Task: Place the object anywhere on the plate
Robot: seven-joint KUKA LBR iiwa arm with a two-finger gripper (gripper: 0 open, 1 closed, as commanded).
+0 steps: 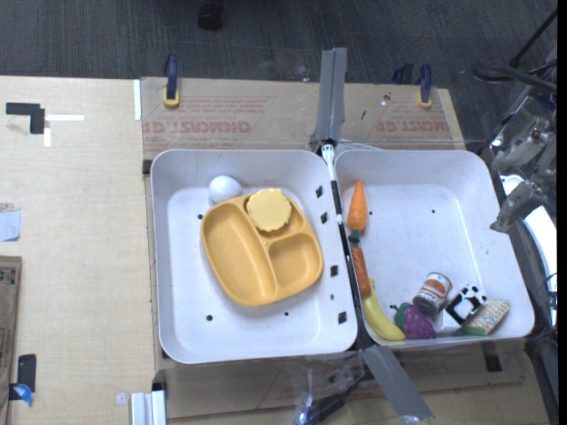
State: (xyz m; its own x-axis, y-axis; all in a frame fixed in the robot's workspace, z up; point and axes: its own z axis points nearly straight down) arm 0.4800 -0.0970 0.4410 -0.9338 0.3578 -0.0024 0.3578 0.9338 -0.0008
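Observation:
A yellow divided plate (pixel 232 255) lies tilted in the left bin (pixel 177 326). In the plate's upper compartment rests a round yellow pie-like piece (pixel 268 209). A white egg-shaped ball (pixel 224 187) lies on the bin floor, touching the plate's upper left rim. My gripper (pixel 516 204) is at the far right, over the right bin's outer rim and well away from the plate. Nothing hangs from it that I can make out.
The right bin (pixel 425 237) holds a carrot (pixel 356 204) and a thin orange piece (pixel 360 271) along its left wall. A banana (pixel 381 319), purple grapes (pixel 418 320), a small can (pixel 433 290), a black-and-white toy (pixel 467 303) and a corn cob (pixel 489 317) crowd its near side.

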